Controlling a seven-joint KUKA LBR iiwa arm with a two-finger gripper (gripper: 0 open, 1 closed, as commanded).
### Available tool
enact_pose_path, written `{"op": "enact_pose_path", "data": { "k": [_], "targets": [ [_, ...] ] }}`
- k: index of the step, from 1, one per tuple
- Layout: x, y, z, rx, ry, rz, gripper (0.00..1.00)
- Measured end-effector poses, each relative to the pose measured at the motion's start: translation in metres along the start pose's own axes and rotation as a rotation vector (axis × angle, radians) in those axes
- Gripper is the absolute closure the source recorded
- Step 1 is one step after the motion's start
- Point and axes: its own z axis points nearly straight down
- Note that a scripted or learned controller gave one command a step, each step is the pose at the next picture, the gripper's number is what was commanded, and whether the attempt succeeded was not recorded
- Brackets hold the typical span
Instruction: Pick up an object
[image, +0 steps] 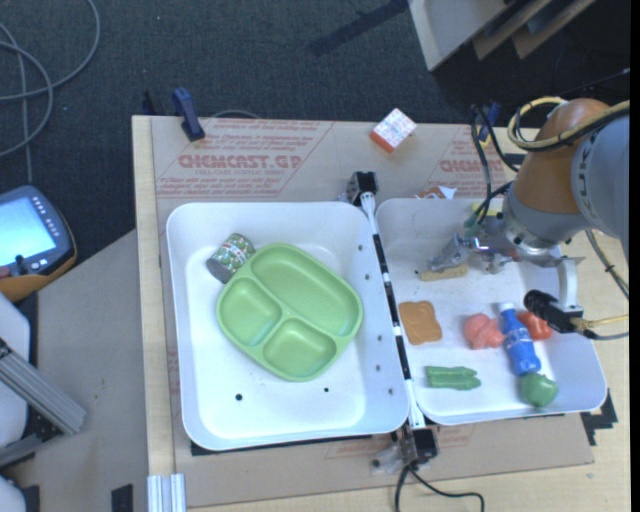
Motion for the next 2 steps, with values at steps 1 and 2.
{"op": "enact_pose_path", "data": {
  "k": [1,2],
  "targets": [
    [-0.018,0.036,0.01,0.052,0.012,0.008,0.0],
    [0.012,0.002,0.004,0.015,0.002,0.003,0.0]
  ]
}}
